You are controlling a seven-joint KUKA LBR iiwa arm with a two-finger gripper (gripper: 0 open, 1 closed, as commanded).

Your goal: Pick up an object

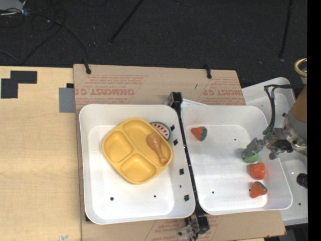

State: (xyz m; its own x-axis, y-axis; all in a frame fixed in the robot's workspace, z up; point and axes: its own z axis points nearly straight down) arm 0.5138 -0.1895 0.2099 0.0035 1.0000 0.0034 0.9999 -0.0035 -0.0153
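1. The gripper (262, 149) sits low over the right bin (225, 205), near its right wall. It reaches in from the right; the orange wrist band is partly cut by the frame edge.
2. Whether it is released, clenched or grasping cannot be told. The tip is small and overlaps a green object (251, 157) just below and left of it. No item can be seen held.
3. The right bin holds four small pieces. A toy strawberry (199, 133) lies alone, upper left of centre. The green object is under the gripper tip. A red-orange round toy, tomato-like (258, 170), lies just below that. A second strawberry (258, 190) lies near the lower right corner.
4. In the left bin (125, 207), a yellow divided plate (134, 154) carries a toy drumstick (158, 147) in its right compartment. A watermelon slice (161, 129) peeks out at the plate's upper right edge.
5. Likely target: the green object, nearest the tip.
6. Handling, as a judgement: play food, so light, rigid, smooth plastic. Not fragile, but it may slip or squirt sideways from a pinch.
7. Grip advice: close across the narrowest width, centred. The tomato-like toy is close by, so a wide approach risks nudging it.
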